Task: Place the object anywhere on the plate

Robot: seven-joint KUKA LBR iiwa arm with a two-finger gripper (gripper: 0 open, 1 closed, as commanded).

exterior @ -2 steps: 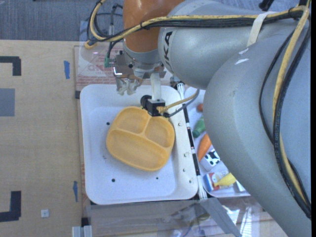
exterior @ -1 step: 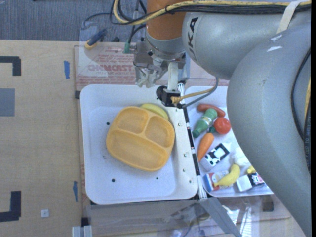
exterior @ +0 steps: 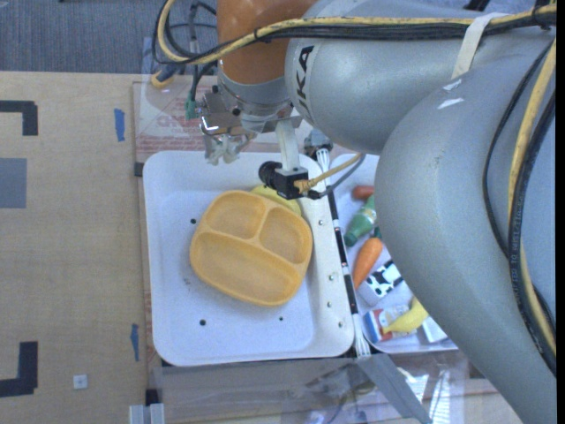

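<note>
An orange-yellow divided plate [exterior: 252, 247] lies in the left white bin [exterior: 168, 237], toward its right side. My gripper [exterior: 252, 162] hangs just beyond the plate's far edge, low over the bin's back part. A black piece of the gripper assembly [exterior: 282, 180] sits over a small yellow-green object [exterior: 297, 207], which peeks out at the plate's far right rim. Most of that object is hidden, and I cannot tell whether it is held.
The right bin [exterior: 340, 263] holds a green toy [exterior: 360, 225], a carrot [exterior: 367, 259], a black-and-white piece [exterior: 385, 279], a banana [exterior: 407, 318] and a red item [exterior: 364, 193]. The big grey arm covers most of that bin. A wooden bench lies to the left.
</note>
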